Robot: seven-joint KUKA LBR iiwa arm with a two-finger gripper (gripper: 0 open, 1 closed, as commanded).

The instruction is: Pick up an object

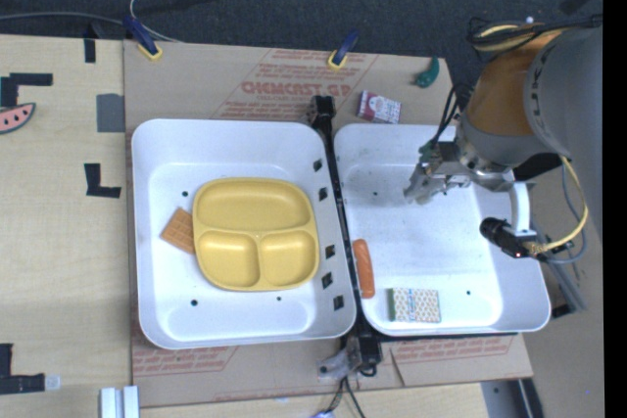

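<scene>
Grey arm (pixel 544 103): enters from the table's right edge, an orange band above the wrist, bent over the right bin.
Gripper (pixel 423 189): low over the right bin's upper middle, pointing down and toward the divider between the bins; whether the fingers are spread or closed cannot be told, and nothing is seen between them.
Right bin (pixel 509 308): shallow, white, on the right half of the cardboard sheet.
Orange carrot-like object (pixel 363 268): lies lengthwise along the right bin's left wall, in its lower half, well apart from the gripper.
Patterned flat packet (pixel 415 305): green and white, rests on the right bin's floor near its front edge, just right of the orange object.
Left bin (pixel 157 152): white, touching the right bin along the black clips at the middle.
Yellow divided plate (pixel 257 233): three compartments, sits at the left bin's centre.
Tan cracker-like piece (pixel 178 230): partly tucked under the plate's left rim, toward the left bin's left wall.
Small red and white packet (pixel 378 107): on the cardboard just behind the right bin's back left corner.
Green small object (pixel 427 72): on the cardboard near the table's back edge, right of the red packet.
Cardboard sheet (pixel 255 83): brown with red printing, under both bins, held by yellow clamps at the back.
</scene>
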